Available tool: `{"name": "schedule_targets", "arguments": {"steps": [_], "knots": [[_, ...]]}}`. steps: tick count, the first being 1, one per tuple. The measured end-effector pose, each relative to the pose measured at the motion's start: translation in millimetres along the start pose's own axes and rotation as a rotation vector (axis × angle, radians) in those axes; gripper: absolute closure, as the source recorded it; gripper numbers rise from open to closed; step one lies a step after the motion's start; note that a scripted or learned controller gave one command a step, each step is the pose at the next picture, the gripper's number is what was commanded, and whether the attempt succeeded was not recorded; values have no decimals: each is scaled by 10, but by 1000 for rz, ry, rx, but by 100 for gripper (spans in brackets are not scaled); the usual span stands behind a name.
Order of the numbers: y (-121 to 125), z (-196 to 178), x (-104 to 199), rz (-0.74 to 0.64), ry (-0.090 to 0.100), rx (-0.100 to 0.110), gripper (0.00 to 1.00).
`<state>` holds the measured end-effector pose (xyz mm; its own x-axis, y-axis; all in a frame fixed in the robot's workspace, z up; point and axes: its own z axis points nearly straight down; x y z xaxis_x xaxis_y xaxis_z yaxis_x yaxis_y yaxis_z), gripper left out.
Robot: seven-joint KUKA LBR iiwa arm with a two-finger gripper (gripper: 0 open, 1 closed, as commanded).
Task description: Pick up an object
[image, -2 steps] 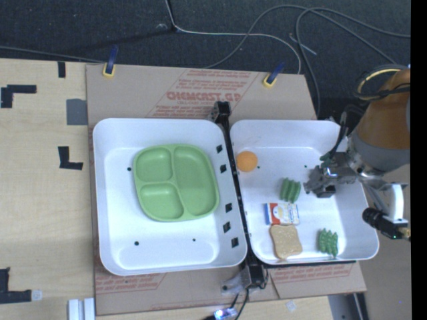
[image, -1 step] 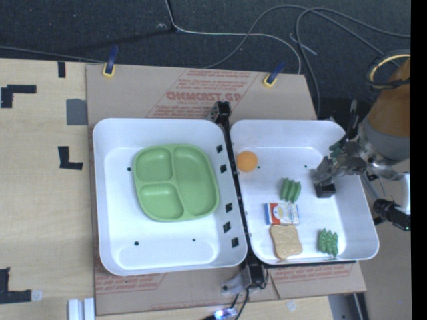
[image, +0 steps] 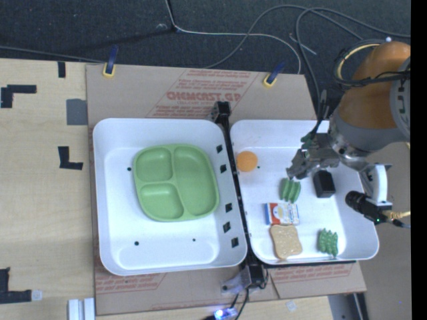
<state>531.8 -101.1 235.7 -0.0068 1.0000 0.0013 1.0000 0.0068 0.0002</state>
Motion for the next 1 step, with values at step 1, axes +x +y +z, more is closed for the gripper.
{"name": "schedule_targets", "arguments": {"steps": [1], "knots": [[103, -68, 514, 0, 0, 1, 100]]}}
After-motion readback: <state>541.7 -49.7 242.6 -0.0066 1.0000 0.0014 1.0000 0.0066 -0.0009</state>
